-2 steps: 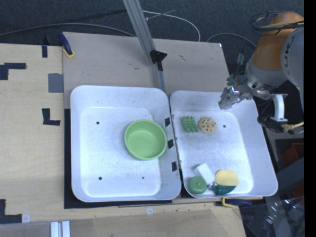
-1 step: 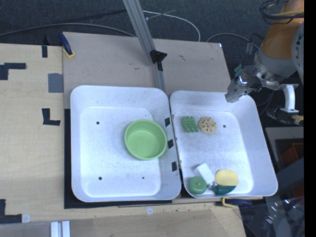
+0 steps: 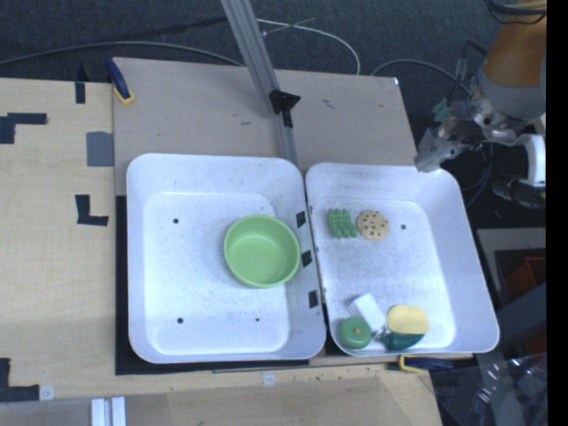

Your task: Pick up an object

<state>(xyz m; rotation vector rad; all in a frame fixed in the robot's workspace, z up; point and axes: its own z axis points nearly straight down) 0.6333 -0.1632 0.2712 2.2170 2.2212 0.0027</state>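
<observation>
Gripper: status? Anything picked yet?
Gripper above right bin's far right corner, nothing seen in it. Cookie, green piece untouched mid-bin. Bowl in left bin. Nothing in the way.

Two bins side by side on the worktop (image 3: 53,238). In the left bin (image 3: 160,327), a bowl (image 3: 261,251) near the middle. In the right bin (image 3: 461,264), a ridged block (image 3: 340,223) just left of a cookie (image 3: 373,225); along the near edge, a round lid (image 3: 355,333), a small box (image 3: 366,309), a sponge (image 3: 407,319). Beyond the far right corner, the hand (image 3: 432,156).
</observation>
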